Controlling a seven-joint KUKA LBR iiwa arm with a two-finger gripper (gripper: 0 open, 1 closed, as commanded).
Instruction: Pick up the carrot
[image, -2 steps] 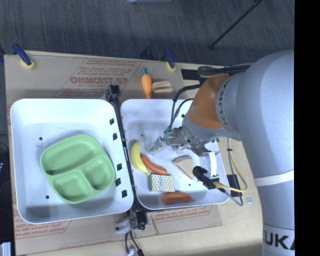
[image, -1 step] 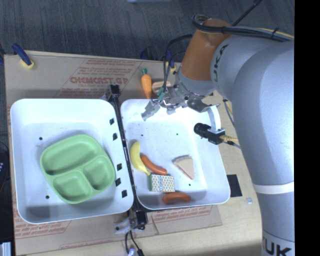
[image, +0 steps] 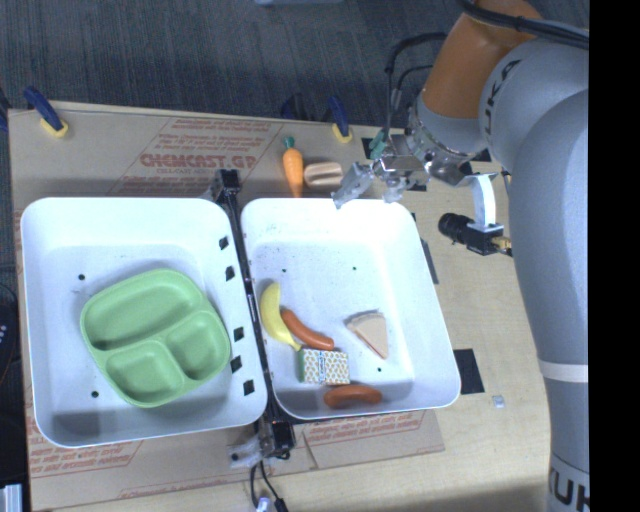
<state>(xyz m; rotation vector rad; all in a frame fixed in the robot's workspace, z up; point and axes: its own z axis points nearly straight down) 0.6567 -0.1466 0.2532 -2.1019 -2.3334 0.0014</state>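
Worktop (image: 470, 330) w/ printed cardboard under two white bins; dark ribbed backdrop behind.

Landmark = right bin (image: 425, 300).
- Carrot (image: 292, 168): outside the bin, just beyond its far-left corner, on cardboard. Green top points away from bin, orange tip toward the rim.
- Bread-roll-like piece (image: 322, 175): touching or nearly touching carrot, on the side toward the arm.
- In the bin, near edge: banana (image: 270, 312), sausage (image: 307, 330), wedge slice (image: 370, 333), patterned block (image: 324, 366), second sausage (image: 352, 396).
- Left bin (image: 40, 300): beside it, holds green divided plate (image: 155, 335).

Gripper (image: 352, 187): over the bin's far rim, near carrot but apart. Fingers: cannot tell wide or narrow, too blurred.

Step, my read: approach, grasp not yet made.

To do it well, prob.: shift away from arm side until centred over carrot mid-body; set fingers across the short axis; watch the roll, it crowds one side & may get nudged or caught; come down clear of bin rim.
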